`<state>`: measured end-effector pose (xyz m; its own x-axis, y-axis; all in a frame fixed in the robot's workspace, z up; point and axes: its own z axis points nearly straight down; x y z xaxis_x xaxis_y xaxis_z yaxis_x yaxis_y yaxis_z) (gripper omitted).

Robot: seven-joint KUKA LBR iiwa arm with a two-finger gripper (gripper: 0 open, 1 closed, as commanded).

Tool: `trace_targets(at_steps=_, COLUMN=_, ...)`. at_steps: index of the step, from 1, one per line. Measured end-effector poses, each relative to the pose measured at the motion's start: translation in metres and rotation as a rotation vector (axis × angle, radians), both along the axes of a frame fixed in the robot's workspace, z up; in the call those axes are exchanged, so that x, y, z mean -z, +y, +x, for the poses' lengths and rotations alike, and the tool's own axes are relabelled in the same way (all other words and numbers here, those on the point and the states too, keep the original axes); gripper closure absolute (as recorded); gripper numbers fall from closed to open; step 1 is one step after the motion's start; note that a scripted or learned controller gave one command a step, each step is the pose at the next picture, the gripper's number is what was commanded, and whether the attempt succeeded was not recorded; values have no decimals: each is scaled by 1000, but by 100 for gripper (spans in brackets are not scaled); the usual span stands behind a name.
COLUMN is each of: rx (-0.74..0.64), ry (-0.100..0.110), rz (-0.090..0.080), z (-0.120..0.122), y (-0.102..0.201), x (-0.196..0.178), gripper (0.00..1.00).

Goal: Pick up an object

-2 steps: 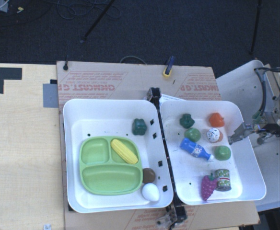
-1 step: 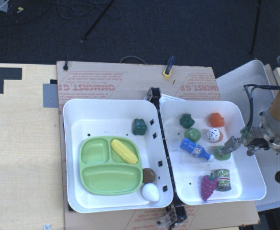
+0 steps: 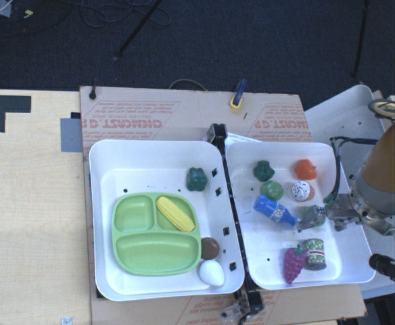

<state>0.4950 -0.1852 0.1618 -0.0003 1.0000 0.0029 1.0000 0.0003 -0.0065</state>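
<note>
- The grey metal pincer (image 3: 314,217) hangs low over the right shallow white bin (image 3: 350,271), near its right wall, beneath the grey arm with the orange band (image 3: 385,175).
- Its fingertips seem to sit just right of the blue plastic bottle (image 3: 276,210), perhaps touching its near end; the view is too dim to tell whether the pincer is wide or narrow.
- The bottle lies tilted in the bin's middle, below a green round toy (image 3: 272,189).
- A white patterned ball (image 3: 301,191) lies just above the pincer.
- A purple grape bunch (image 3: 293,264) and a small printed can (image 3: 314,254) lie below it.
</note>
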Motion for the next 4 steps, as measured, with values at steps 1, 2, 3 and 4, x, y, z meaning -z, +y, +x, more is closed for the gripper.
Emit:
trace_targets(at_steps=1, rx=0, ry=-1, rz=0, z=10, y=3, x=53, gripper=0)
trace_targets(at_steps=2, rx=2, ry=-2, rz=-1, z=10, y=5, x=76, gripper=0)
trace_targets(at_steps=3, rx=7, ry=-4, rz=-1, z=10, y=3, x=64, gripper=100)
trace_targets(at_steps=4, rx=-1, ry=-8, rz=-2, z=10, y=13, x=14, gripper=100)
